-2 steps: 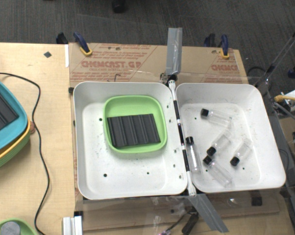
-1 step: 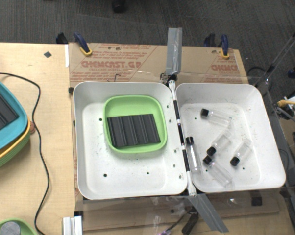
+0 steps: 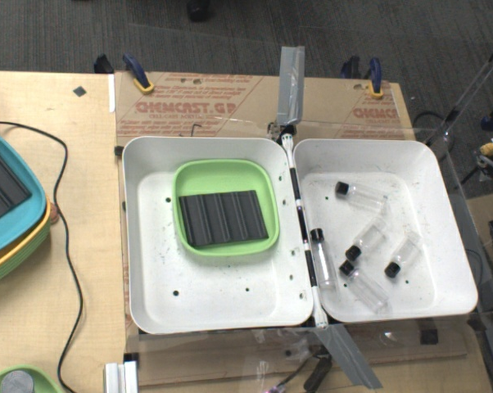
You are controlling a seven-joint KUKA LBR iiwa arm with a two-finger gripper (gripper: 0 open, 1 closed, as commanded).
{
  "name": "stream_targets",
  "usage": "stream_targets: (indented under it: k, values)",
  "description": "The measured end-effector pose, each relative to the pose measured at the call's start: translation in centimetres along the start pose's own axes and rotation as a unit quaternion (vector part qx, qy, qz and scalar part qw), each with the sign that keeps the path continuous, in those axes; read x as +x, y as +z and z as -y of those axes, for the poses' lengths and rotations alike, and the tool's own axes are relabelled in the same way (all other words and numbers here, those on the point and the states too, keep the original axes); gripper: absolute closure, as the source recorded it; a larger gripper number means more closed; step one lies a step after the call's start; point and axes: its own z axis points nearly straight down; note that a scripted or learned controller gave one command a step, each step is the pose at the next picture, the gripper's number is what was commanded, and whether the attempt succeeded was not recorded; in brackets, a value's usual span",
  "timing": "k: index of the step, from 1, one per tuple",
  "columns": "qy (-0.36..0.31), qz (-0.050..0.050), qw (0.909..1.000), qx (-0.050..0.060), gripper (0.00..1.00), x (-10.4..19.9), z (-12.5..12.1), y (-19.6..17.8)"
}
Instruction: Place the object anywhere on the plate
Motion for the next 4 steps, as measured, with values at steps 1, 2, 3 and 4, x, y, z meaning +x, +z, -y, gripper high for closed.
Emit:
stream_targets:
  k: [1, 2, 3, 4]
  values:
    - [0.003, 0.0, 1.0, 0.001, 0.0, 0.1, -0.1, 5.3]
    - [0.001, 0.0, 1.0, 0.0, 0.0, -0.7, 0.1, 2.7]
    - [0.003, 0.0, 1.0, 0.001, 0.0, -1.3, 0.2, 6.5]
    - [0.003, -0.001, 1.0, 0.0, 0.0, -3.4, 0.6, 3.6]
